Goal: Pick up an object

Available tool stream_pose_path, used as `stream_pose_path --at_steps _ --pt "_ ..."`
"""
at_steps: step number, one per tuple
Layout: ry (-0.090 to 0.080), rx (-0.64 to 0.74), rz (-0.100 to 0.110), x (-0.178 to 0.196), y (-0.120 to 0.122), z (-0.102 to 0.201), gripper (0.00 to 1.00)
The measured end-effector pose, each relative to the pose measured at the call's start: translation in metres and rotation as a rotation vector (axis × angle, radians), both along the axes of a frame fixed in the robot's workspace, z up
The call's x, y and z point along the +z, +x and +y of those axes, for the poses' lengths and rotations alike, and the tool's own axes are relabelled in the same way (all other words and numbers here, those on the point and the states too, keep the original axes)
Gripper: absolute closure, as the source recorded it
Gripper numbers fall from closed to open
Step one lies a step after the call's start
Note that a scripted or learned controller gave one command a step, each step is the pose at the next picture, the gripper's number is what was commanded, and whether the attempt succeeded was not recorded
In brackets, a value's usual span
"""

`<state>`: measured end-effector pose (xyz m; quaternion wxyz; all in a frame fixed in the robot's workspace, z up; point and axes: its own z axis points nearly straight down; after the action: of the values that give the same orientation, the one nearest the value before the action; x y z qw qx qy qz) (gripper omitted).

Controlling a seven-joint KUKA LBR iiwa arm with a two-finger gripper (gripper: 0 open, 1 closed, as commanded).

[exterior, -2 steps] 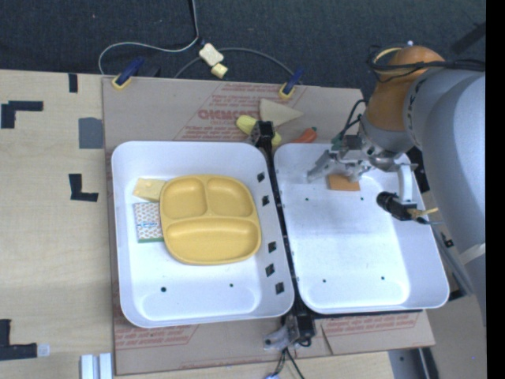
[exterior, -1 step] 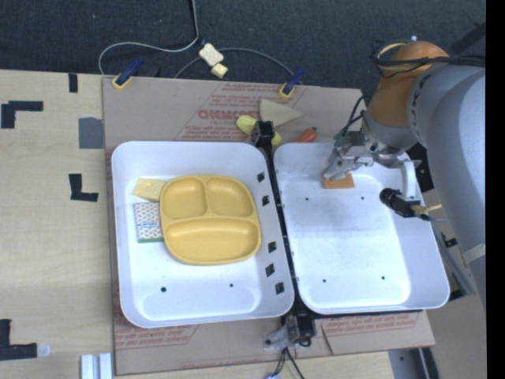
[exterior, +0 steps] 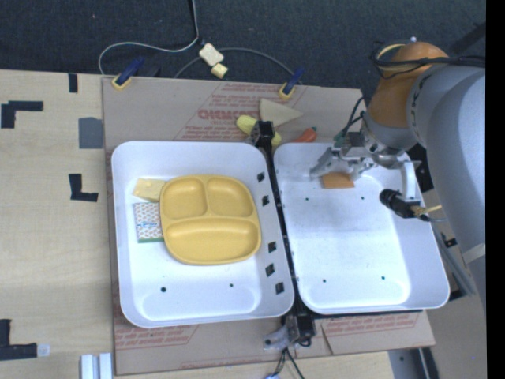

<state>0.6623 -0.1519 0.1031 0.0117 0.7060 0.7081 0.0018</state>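
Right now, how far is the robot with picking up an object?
Done: the pincer has reached the right bin, directly over a small brown block. In hand: nothing visibly lifted; the block looks to lie on the bin floor. Left: grasping and raising it.

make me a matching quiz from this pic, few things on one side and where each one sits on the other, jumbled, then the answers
Things
1. yellow divided plate
2. small orange-brown block
3. green-patterned card
4. gripper

Places
A. far end of the right bin, just under the gripper
B. middle of the left bin
C. above the far end of the right bin, right over the block
D. left bin, against the plate's left edge

Pairs: 1-B, 2-A, 3-D, 4-C
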Motion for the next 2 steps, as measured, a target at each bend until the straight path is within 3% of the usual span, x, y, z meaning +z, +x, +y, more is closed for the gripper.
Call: stream_pose_path --at_steps 2 --pt "0.002 -0.002 0.002 -0.0102 -0.0032 0.0157 0.00"
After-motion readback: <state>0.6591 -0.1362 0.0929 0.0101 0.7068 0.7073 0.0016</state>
